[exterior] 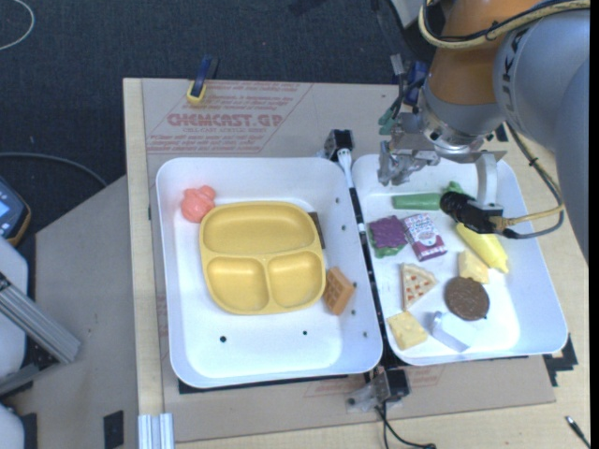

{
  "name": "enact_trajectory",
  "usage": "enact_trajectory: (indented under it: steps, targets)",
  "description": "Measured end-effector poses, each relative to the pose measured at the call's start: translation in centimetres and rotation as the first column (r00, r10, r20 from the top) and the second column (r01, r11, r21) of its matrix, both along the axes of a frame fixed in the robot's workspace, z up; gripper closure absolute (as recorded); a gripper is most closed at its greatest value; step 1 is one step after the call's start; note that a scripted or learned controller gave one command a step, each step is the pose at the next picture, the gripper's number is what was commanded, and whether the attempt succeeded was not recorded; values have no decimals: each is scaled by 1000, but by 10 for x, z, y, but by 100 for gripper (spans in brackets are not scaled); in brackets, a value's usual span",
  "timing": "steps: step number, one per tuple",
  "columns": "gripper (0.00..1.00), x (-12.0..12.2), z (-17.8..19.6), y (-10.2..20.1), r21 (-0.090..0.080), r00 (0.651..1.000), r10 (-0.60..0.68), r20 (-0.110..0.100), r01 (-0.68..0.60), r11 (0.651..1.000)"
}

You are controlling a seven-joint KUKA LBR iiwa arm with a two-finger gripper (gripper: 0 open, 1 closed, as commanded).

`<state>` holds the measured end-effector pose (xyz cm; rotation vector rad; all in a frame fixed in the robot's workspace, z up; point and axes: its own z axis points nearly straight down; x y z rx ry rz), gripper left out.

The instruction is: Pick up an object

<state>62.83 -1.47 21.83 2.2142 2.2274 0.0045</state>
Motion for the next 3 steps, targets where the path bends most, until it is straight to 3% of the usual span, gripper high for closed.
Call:
enact_trajectory:
  steps: [1,2,3]
  targets:
    - [100,1,5,43,0,1000,0,1,0,1000]
    - [100,18,6,48,-1,1000,-4,1,4,1000]
    - [100,10,13,49,-1,1000,-5,-4,5,1000]
